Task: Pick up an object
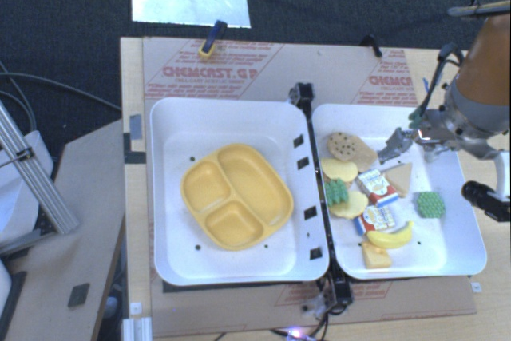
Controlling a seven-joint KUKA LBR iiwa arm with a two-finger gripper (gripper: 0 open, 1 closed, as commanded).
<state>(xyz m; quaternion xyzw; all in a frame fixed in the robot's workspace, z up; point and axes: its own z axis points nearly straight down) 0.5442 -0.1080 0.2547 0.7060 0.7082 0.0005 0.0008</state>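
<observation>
The right bin (465, 250) holds several toy foods: a brown cookie (348, 145), a pale yellow piece (339, 170), a green broccoli (336, 191), a red and white carton (376, 185), a second carton (381, 218), a banana (390, 235), an orange wedge (375, 255), a tan triangular slice (400, 176) and a green knobbly piece (431, 204). My gripper (397, 144) hangs over the upper middle of this bin, just above the tan slice and to the right of the cookie. Nothing shows in its grasp.
In the left bin (169, 128) lies a yellow divided plate (235, 196). A black divider with clips (311, 172) runs between the bins. The arm's grey body (479, 104) covers the right bin's upper right corner. A black part (485, 200) juts in at the right.
</observation>
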